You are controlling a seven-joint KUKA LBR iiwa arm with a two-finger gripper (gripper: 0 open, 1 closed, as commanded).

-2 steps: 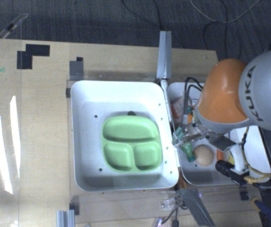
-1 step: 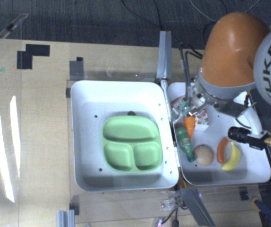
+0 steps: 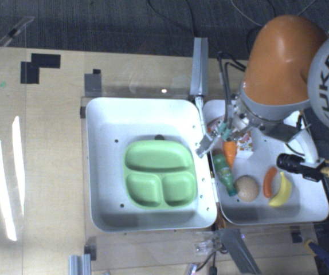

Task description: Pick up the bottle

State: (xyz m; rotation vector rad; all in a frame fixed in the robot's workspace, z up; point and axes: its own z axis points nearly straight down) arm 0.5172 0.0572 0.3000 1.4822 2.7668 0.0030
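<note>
Gripper (image 3: 210, 144) low over the right bin's (image 3: 302, 213) left edge; whether it is spread or pinching, cannot tell.
Green bottle (image 3: 224, 173) lies just below it, beside a carrot (image 3: 230, 152).

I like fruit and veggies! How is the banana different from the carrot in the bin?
The banana is yellow and curved; the carrot is orange and straight. The banana lies near the right side of the right bin, beside a red-orange thing; the carrot lies near the bin's left side, just above the green bottle and close under the gripper. Both rest in the same bin.
</note>
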